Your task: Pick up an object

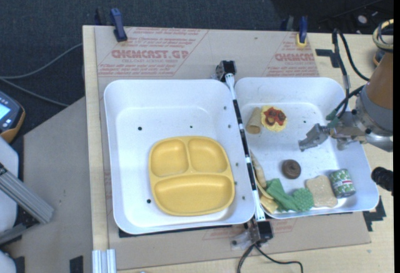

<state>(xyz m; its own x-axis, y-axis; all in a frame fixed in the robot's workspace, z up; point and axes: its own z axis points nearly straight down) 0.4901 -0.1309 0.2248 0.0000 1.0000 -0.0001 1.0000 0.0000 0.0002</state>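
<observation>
Tabletop (187, 56) comes first for us, a brown board carrying two white bins side by side. We see the left bin (125, 109) well away from the gripper, holding a yellow divided plate (190, 176). The right bin (294, 87) lies under the gripper (310, 138), which hangs over its right half on the grey arm (375, 109); we cannot tell whether its fingers are spread or closed, and we see nothing between them. Below and a little left of the gripper sits a green leafy toy (289, 198), touching a slice of bread (320, 190). Just beyond that, below the gripper and to its right, lies a green can (342, 182). Up and to the gripper's left rests a small pizza (274, 118) beside a tan roll (253, 123). Nearest, just below the gripper, is a brown round cookie (290, 169).
</observation>
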